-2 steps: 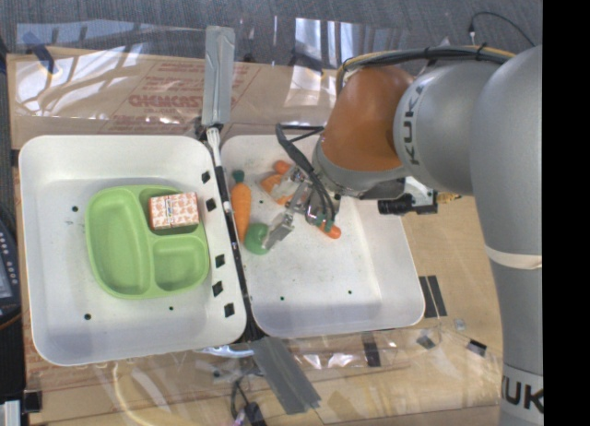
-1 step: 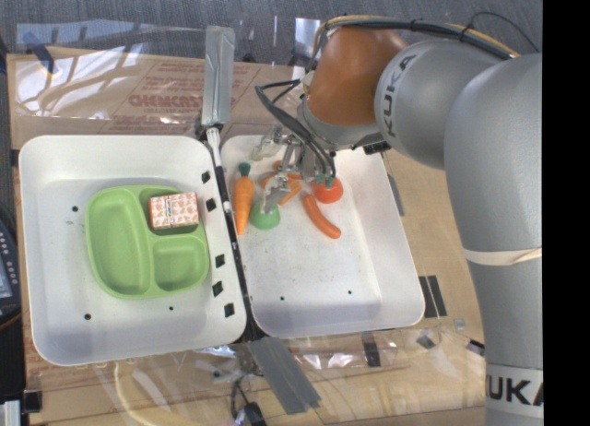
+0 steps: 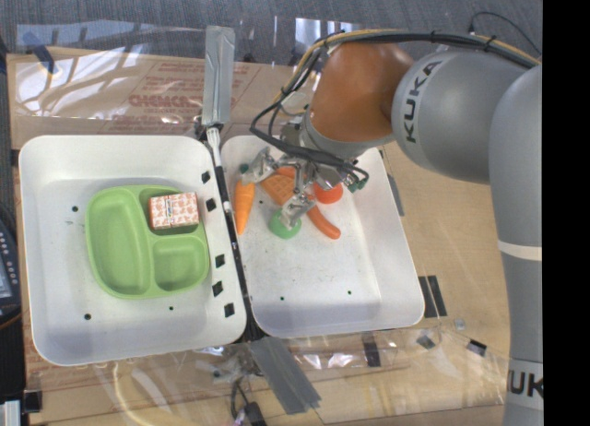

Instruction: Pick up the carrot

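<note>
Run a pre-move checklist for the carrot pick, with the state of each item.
1. Carrot in the right bin: ok, by its left wall.
2. Carrot free of neighbours: ok, apart from the green piece.
3. Gripper over the carrot: not ok, it sits to the carrot's right, above the green piece.
4. Carrot between the fingers: not ok.
5. Finger opening: cannot tell.
6. Green tray with its box out of the way: ok, left bin.
</note>
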You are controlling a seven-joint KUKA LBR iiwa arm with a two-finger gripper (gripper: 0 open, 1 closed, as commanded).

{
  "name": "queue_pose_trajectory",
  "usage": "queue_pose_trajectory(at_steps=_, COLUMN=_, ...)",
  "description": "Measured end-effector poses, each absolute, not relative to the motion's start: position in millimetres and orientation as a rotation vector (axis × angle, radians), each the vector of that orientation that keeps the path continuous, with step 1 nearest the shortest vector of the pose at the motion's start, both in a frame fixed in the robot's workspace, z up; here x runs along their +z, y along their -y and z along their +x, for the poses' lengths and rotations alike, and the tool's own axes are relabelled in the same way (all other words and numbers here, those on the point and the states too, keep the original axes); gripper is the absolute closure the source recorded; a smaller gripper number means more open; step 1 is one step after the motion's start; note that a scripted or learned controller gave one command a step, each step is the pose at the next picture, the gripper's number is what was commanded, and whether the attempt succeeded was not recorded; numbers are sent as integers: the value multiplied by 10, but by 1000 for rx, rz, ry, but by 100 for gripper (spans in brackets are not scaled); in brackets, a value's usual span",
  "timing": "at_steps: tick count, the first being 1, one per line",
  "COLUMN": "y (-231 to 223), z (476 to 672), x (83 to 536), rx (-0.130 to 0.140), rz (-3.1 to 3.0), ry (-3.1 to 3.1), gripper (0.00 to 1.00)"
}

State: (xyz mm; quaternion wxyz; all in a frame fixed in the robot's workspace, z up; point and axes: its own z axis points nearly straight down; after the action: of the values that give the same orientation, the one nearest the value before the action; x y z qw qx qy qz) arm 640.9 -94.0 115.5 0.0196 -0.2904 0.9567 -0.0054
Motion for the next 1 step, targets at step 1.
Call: queue_pose_trajectory(at_steps=1, y=962, z=6557, x=1169, rx=-25, rz=-1201, ry=-2869, gripper=0)
